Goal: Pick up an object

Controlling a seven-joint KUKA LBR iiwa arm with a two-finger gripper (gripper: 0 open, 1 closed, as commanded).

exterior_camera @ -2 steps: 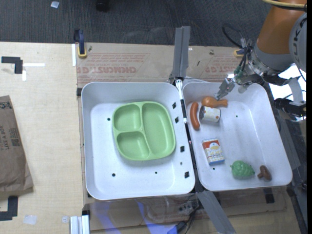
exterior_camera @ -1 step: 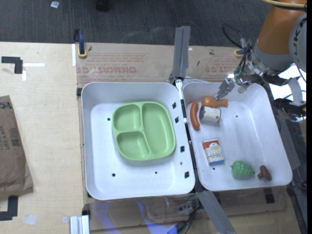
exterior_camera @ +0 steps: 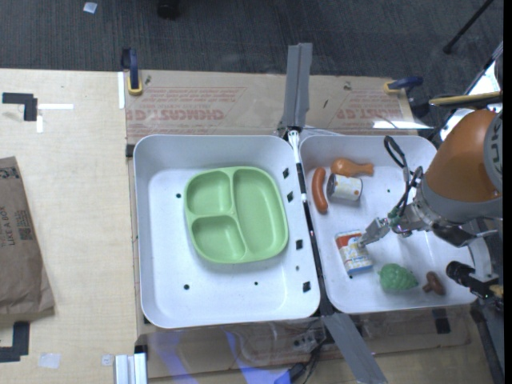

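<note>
The right bin [exterior_camera: 416,154] holds several small objects. A red sausage [exterior_camera: 320,190] lies by its left wall, with a white can [exterior_camera: 346,189] on its side beside it and an orange piece [exterior_camera: 353,167] just behind the can. A small red and white carton [exterior_camera: 354,254] lies near the front. A green broccoli-like lump [exterior_camera: 398,278] and a small brown piece [exterior_camera: 434,284] sit at the front right. My gripper [exterior_camera: 376,230] hangs low over the bin, just right of and above the carton's top end. I see nothing held in it.
A green three-compartment plate [exterior_camera: 237,213] lies in the left bin [exterior_camera: 160,238]. The arm's orange band [exterior_camera: 472,158] and grey wrist cover the right bin's right side. A brown paper bag [exterior_camera: 20,238] lies on the bench at far left.
</note>
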